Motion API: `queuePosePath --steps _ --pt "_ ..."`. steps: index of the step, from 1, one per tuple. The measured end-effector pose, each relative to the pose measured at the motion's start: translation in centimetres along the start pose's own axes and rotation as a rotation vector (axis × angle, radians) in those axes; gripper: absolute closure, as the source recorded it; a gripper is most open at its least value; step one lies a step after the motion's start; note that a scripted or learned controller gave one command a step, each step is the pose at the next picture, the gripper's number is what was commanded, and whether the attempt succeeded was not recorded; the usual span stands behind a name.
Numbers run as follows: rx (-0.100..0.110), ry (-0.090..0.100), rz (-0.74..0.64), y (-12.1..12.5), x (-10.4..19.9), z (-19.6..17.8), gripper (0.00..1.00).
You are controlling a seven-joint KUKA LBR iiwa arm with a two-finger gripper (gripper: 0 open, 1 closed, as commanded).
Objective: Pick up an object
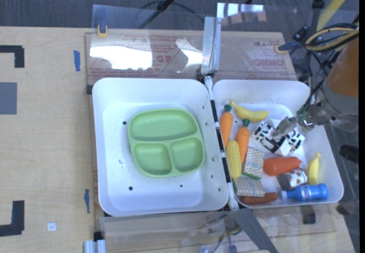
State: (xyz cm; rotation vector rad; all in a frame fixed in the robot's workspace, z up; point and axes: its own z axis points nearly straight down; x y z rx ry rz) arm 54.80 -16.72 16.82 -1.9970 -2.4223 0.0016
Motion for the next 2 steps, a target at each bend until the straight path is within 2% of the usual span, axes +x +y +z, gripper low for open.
queuePosePath --steps 1,2 --pt "-0.027 -0.015 0.068 1.1 -2.5 4.5 0.0" --pt "-0.032 0.008 0.089 2.1 -5.1 6.1 0.0"
